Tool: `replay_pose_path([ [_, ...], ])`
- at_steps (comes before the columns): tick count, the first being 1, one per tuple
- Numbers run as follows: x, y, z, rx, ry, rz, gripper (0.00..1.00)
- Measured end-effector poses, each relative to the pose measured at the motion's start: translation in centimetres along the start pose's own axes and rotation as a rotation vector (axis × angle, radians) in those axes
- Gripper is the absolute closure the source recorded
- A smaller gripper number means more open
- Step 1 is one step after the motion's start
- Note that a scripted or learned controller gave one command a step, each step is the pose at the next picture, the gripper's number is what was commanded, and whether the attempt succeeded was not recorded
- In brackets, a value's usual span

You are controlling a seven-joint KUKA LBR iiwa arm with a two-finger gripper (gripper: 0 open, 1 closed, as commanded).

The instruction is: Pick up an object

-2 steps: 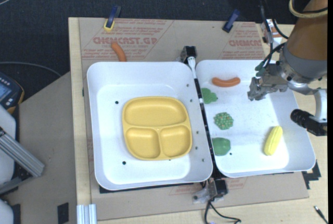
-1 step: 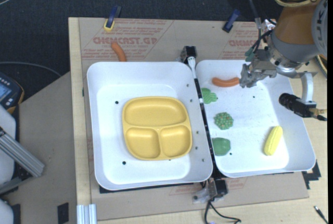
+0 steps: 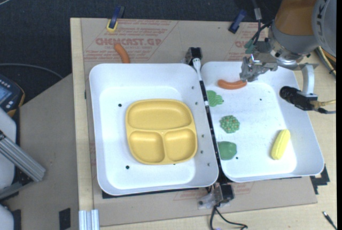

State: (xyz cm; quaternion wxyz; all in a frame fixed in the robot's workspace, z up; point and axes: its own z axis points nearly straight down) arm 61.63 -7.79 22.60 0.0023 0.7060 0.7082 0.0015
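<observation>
We see the hand (image 3: 249,74) low over the far left corner of the right bin (image 3: 299,132), just above one end of an orange sausage (image 3: 232,84). We cannot tell how far it is open, nor whether it grips anything. Nearer in that bin lie a green leafy piece (image 3: 214,98), a green broccoli head (image 3: 230,123), a green pepper (image 3: 226,150) and a yellow corn cob (image 3: 280,144). A yellow divided plate (image 3: 160,130) sits in the left bin (image 3: 107,116).

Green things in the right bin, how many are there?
3, in a column along the bin's left side: a leafy piece at top, a bumpy round one in the middle, a smooth one lowest.
</observation>
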Motion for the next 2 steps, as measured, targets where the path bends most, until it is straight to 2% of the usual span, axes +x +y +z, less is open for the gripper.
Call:
replay_pose_path([
  [1,-0.6,0.8,-0.9,0.000,0.000,0.002,1.00],
  [2,-1.2,0.9,1.1,0.009,0.001,0.004,1.00],
])
